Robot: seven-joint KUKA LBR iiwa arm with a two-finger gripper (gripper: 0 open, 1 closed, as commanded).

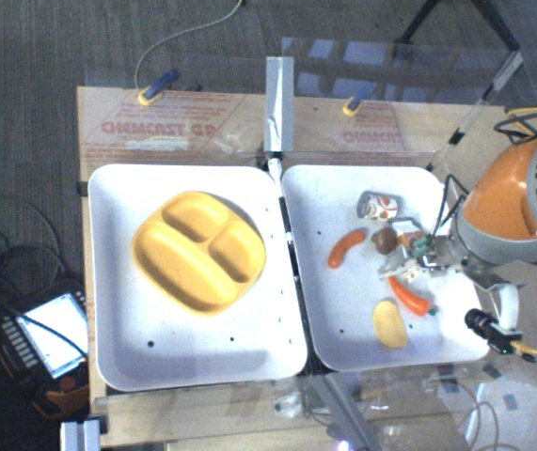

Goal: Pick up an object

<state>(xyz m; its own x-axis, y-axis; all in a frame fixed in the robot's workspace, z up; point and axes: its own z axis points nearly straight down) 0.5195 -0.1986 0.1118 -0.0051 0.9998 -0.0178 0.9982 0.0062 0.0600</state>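
1. The tool (417,256) hangs low over the right bin (339,332), reaching in from the right; whether it is spread or pressed together cannot be told
2. Nearest the camera in that bin lies a yellow chip-shaped piece (390,324)
3. Just beyond it, an orange carrot-like piece (409,298) lies below the tool
4. Further back sit a brown round object (385,241), just beside the tool, and an orange sausage (346,247) to its left
5. Farthest is a crumpled can (378,206)
6. The left bin (122,336) on the bench holds a yellow divided tray (200,251)
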